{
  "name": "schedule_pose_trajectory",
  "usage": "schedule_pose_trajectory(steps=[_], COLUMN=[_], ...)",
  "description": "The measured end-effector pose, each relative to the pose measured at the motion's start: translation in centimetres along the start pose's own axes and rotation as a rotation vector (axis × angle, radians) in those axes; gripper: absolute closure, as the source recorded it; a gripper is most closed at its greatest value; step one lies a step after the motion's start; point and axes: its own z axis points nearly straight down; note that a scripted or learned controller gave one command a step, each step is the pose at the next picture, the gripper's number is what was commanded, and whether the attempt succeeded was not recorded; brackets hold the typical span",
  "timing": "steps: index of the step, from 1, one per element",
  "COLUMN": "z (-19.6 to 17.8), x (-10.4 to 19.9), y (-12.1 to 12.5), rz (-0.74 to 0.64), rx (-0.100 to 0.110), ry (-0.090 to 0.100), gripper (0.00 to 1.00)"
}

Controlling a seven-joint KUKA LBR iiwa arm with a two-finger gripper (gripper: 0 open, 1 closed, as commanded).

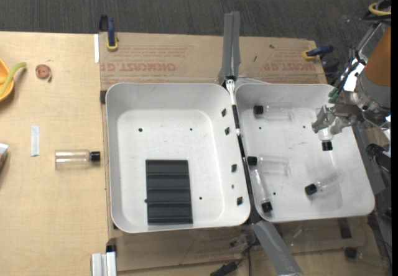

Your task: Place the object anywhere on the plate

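Note:
The plate (168, 192) is a black ribbed rectangle lying in the front part of the left bin (124, 107). My gripper (326, 130) hangs over the right side of the right bin (354, 206), far from the plate. It is shut on a small clear vial (326, 140) whose black cap points down below the fingertips. Other clear vials with black caps lie in the right bin: one at the back left (272, 111), one mid-left (268, 163), one along the left wall (261, 193) and one at the front right (320, 184).
A raised divider (239, 144) with black clips runs between the two bins. Left of the bins, a clear bottle (76, 156) lies on the wooden bench. Clamps (109, 31) hold the cardboard at the back. The arm's grey body (376, 76) fills the right edge.

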Motion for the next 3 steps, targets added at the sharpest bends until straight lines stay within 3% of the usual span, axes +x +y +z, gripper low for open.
schedule_pose_trajectory(steps=[1, 2, 3], z=[0.0, -0.3, -5.1], x=[0.0, -2.6, -3.7], y=[0.0, 6.2, 10.6], rz=[0.000, 0.138, -0.026], rx=[0.000, 0.001, -0.002], ry=[0.000, -0.001, -0.002], gripper=[0.00, 0.00, 0.00])
